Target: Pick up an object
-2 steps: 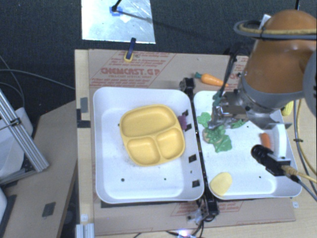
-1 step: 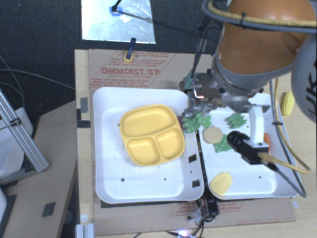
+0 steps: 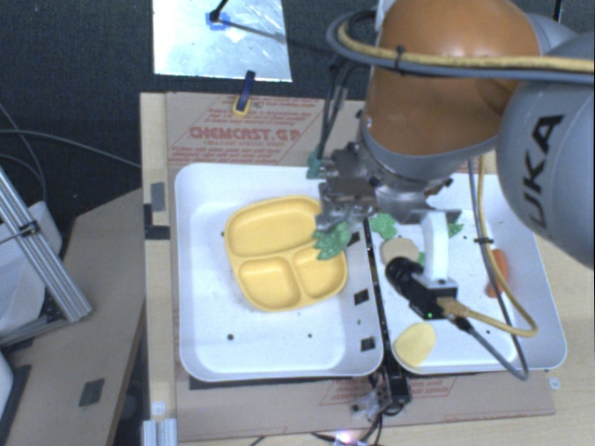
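Crosswise, the yellow tray [image 3: 279,254] slants from upper-left to lower-right.

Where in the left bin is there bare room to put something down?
In the left bin, bare floor runs along the near edge below the yellow tray and down the left wall beside it. It is crowded at the tray's right rim, where the gripper and a green piece sit.

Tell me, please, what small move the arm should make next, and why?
Probably lower a little onto the green object: the gripper sits right above it at the yellow tray's right edge in the left bin, but no grasp is visible.
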You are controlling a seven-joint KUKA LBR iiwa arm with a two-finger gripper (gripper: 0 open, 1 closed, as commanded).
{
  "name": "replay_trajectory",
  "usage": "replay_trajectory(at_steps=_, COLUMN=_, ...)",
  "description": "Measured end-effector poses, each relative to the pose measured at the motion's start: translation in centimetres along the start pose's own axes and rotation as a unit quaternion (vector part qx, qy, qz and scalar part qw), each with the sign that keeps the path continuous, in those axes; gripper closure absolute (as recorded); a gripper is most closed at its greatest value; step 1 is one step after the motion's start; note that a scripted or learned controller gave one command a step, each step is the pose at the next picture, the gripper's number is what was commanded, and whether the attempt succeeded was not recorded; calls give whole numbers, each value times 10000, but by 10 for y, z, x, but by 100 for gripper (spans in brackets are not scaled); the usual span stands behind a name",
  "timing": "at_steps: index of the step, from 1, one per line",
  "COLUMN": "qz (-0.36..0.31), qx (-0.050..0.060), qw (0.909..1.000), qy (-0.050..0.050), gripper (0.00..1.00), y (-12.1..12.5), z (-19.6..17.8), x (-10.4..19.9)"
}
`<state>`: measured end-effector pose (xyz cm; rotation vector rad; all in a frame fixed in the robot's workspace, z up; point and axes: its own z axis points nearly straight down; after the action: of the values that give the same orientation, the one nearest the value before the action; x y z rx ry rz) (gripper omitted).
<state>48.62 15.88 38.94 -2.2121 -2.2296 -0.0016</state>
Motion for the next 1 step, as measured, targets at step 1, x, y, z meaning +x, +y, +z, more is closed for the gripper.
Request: replay_trajectory(at_steps=1, qz=49, qx=-88, qw=9999, qy=16, gripper=100, y=1, z=-132, x=-43)
